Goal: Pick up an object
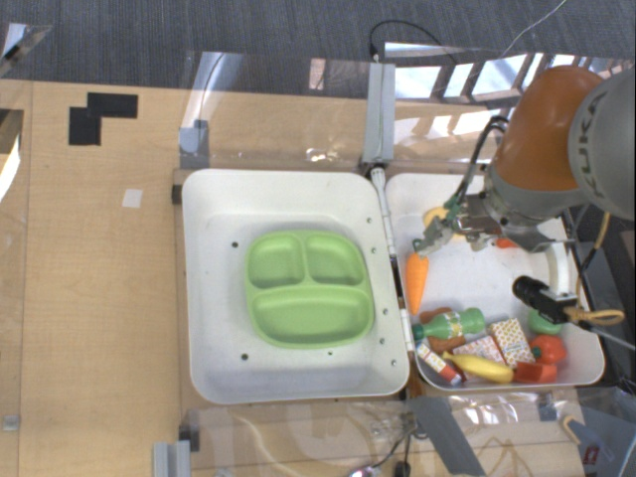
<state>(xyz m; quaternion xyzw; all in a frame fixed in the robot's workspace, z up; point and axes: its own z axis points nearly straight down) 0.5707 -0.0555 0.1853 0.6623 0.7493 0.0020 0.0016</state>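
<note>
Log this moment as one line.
arm over right bin | pincer above carrot | tray in left bin

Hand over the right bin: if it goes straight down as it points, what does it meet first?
Probably the bare white floor of the right bin, just above the orange toy carrot; the hand hangs there, though depth is unclear.
</note>
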